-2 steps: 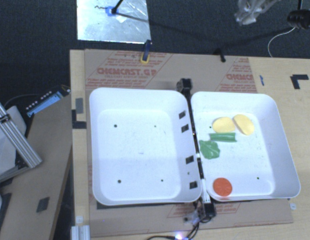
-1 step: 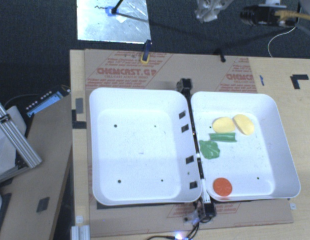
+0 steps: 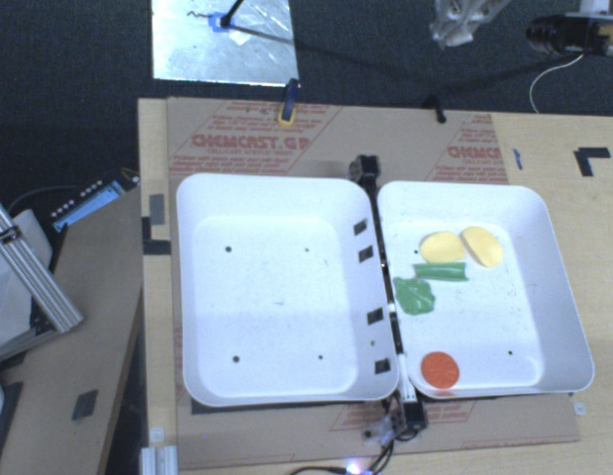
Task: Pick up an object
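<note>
While tool hangs above bench, state unclear, yellow pieces touch green strip.

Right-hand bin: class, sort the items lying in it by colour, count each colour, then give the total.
Yellow: 2, one piece beside another
Green: 2, a long piece and a leafy piece
Orange: 1, a round piece
Total: 5, all in the right bin
</note>
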